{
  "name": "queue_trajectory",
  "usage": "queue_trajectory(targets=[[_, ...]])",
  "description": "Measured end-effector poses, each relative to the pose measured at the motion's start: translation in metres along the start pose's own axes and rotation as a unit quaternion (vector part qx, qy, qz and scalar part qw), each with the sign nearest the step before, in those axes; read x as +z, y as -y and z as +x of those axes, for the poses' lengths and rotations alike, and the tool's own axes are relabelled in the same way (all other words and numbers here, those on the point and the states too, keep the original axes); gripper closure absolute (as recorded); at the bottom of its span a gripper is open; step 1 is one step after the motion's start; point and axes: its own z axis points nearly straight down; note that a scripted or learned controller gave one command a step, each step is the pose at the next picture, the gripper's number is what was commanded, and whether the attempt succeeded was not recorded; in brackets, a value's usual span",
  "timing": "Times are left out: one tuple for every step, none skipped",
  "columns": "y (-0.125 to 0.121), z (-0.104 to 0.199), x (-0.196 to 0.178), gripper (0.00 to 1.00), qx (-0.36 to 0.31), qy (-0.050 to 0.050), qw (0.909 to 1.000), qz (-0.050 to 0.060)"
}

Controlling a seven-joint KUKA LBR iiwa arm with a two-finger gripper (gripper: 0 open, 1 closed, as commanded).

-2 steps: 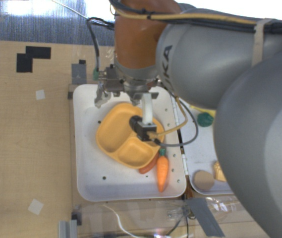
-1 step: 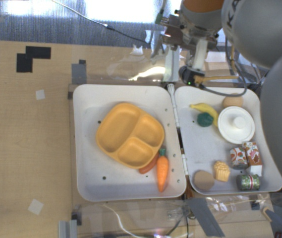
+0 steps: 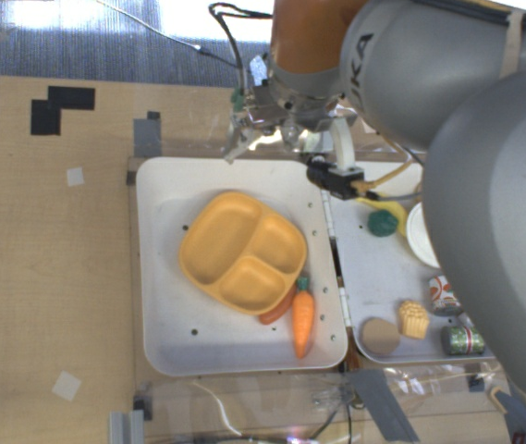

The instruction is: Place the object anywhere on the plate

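Camera view, L to R: yellow plate [image 3: 244, 262] mid-frame in left bin [image 3: 161, 340]; carrot [image 3: 302, 322] just beside its lower-right edge. Pincer [image 3: 276, 137] top centre, state can't tell. Pre-grasp step prob.; next needs descent onto carrot.

Gripper [image 3: 286, 137] at far rim of left bin [image 3: 152, 276], near wall shared with right bin [image 3: 360, 276].

Plate [image 3: 242, 250] in left bin, nearer camera than gripper, well apart from it.

Carrot [image 3: 302, 320] in left bin, beyond plate from gripper, touching plate's near-right edge.

Right bin, to gripper's right and nearer camera: round fruit [image 3: 384, 221] closest to gripper; corn piece [image 3: 413, 319], flat round piece [image 3: 380, 337] and can [image 3: 464, 339] by near rim, well apart from gripper.
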Motion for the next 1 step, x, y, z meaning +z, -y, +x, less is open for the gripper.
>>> queue_trajectory(targets=[[-0.0022,0.0008,-0.0161,1.0,-0.002,0.0,1.0,-0.006]])
